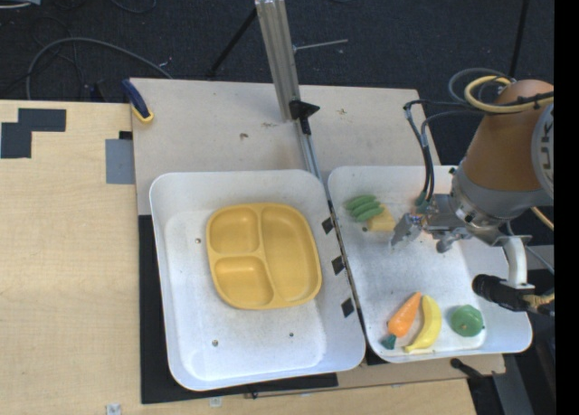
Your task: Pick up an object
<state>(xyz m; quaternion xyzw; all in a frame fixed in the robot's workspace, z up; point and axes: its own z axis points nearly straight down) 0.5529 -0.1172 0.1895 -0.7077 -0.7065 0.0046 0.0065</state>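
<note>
My tool [409, 229] hangs low over the right bin [380, 341], just right of the green ridged toy and its pale yellow piece [368, 211]; whether it is open or closed I cannot tell. A carrot [404, 314], banana [426, 325] and green apple [467, 320] lie near that bin's front edge. The left bin [181, 350] holds a yellow divided plate [264, 255].

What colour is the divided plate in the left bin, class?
Yellow. The divided plate shows plainly in the camera view, lying in the left bin.
</note>
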